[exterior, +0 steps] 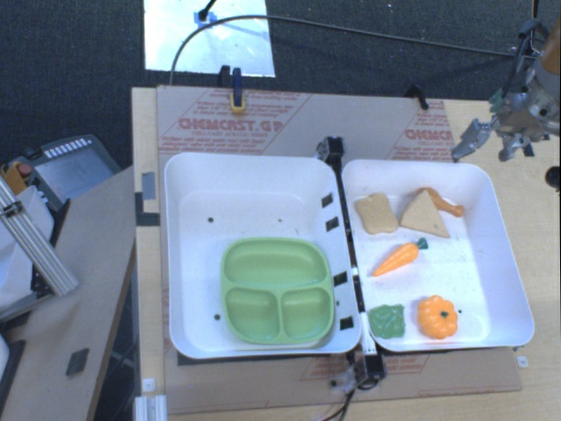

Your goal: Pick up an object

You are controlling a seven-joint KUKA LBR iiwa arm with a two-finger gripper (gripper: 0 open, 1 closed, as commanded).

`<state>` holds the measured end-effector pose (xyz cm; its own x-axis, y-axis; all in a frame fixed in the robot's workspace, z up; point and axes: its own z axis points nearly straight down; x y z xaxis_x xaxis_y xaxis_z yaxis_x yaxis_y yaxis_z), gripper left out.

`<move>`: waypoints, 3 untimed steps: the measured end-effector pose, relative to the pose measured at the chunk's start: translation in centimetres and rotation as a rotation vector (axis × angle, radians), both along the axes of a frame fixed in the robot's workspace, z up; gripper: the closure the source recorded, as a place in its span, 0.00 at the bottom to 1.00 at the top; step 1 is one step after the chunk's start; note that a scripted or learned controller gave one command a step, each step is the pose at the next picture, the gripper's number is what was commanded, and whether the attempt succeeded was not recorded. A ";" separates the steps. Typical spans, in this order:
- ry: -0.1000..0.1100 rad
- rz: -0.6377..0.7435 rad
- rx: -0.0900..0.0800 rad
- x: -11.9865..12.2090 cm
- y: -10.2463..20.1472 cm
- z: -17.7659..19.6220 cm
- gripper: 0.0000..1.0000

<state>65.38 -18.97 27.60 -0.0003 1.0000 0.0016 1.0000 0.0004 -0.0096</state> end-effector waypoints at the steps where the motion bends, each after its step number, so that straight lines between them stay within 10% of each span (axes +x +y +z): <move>1: -0.012 0.003 -0.002 0.2 0.1 0.8 0.00; 3: -0.009 0.001 -0.002 0.2 0.0 -9.7 0.00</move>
